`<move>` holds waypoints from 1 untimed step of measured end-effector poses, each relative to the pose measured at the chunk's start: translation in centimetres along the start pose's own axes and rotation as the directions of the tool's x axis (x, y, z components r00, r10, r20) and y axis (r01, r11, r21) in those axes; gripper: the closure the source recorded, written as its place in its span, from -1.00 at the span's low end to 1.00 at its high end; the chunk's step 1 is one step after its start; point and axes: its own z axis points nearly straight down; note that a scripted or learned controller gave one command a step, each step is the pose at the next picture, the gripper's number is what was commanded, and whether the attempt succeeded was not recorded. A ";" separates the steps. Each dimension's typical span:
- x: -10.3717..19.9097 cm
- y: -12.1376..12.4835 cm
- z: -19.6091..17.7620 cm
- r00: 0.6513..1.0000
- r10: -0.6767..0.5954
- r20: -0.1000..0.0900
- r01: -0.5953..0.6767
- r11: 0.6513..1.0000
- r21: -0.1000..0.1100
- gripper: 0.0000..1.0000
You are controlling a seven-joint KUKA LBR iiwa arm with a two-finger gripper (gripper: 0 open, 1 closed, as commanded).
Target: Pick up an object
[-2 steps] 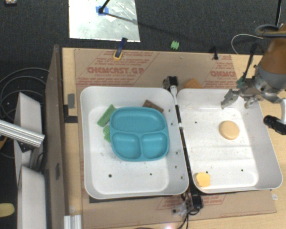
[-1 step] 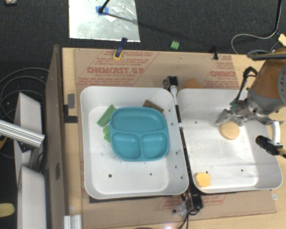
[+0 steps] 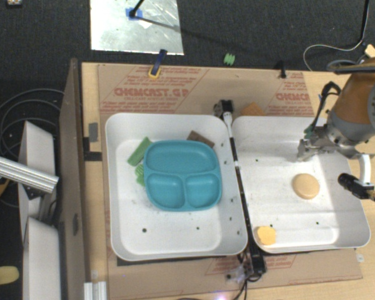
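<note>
Open white floor directly below and to the left of the tool (image 3: 307, 149) in the right bin (image 3: 262, 167). Just beneath, a tan round piece (image 3: 305, 185); farther down-left, a yellow piece (image 3: 265, 235) by the rim. Leftward, the divider (image 3: 234, 161) between bins, then a blue sectioned tray (image 3: 182, 175) crowding the left bin (image 3: 122, 192), green strips (image 3: 138, 152) and a brown block (image 3: 200, 137) wedged beside it.

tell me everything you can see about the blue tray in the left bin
The blue tray is a rounded, plastic-looking divided plate in light blue, with one wide compartment at the far side and two smaller ones nearer the camera. It lies flat and upright in the left bin. It overlaps a green object at its left edge and a brown object at its far right corner.
</note>
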 end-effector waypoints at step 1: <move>0.0 0.0 0.0 1.000 0.000 0.000 0.000 1.000 0.001 -1.00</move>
